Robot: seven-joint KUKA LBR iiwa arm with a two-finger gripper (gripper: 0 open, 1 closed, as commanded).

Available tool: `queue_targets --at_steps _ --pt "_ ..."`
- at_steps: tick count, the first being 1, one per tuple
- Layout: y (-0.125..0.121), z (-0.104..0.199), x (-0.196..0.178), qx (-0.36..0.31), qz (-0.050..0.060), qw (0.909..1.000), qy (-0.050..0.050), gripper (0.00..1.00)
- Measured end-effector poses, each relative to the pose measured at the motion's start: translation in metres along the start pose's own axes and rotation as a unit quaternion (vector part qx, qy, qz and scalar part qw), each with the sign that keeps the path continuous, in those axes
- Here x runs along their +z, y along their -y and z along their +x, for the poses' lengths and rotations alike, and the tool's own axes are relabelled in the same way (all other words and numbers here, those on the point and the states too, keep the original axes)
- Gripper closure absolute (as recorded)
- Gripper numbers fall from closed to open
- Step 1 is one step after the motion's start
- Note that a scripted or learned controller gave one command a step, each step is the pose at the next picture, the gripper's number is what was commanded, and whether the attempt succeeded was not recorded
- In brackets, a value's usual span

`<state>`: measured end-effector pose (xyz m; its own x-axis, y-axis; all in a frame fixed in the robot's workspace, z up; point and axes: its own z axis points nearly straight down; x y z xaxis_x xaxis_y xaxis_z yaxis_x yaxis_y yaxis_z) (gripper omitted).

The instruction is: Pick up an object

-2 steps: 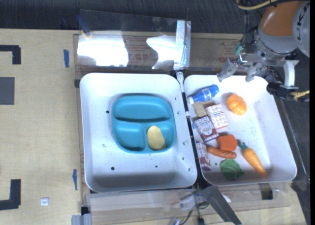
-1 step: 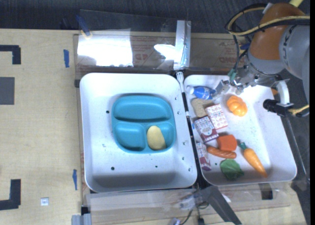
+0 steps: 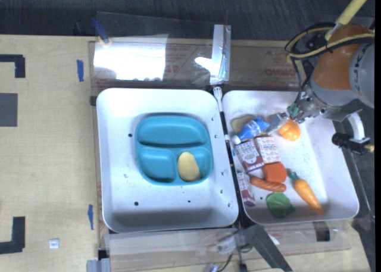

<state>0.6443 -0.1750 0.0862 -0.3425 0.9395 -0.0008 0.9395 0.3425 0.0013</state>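
Note:
My gripper (image 3: 296,112) hangs over the far part of the right bin (image 3: 333,163), below the arm's orange band. Just under and in front of it lies a small orange fruit (image 3: 290,131); I cannot tell whether they touch. Left of the fruit is a blue packet (image 3: 252,128). Two small cartons (image 3: 257,150) lie in the bin's middle, with an orange-red block (image 3: 274,171) and a red sausage-like piece (image 3: 268,185) in front of them. A carrot (image 3: 308,193) and a green vegetable (image 3: 280,204) sit near the front edge.
The left bin (image 3: 119,193) holds a blue divided tray (image 3: 169,140) with a yellow oval food item (image 3: 189,166) in its front right compartment. A clear plastic sheet (image 3: 155,56) and a metal bracket (image 3: 220,50) stand behind the bins. Yellow cables (image 3: 306,41) loop near the wrist.

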Motion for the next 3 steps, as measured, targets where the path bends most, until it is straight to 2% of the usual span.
queue_targets --at_steps 1,2,3 --pt "-0.002 0.0 -0.012 0.001 -0.003 1.0 0.001 1.0" --pt "0.019 -0.03 0.0 -0.167 -0.001 0.9859 0.0 1.0" --pt "0.008 -0.034 0.0 -0.052 -0.001 0.9986 0.0 1.0"
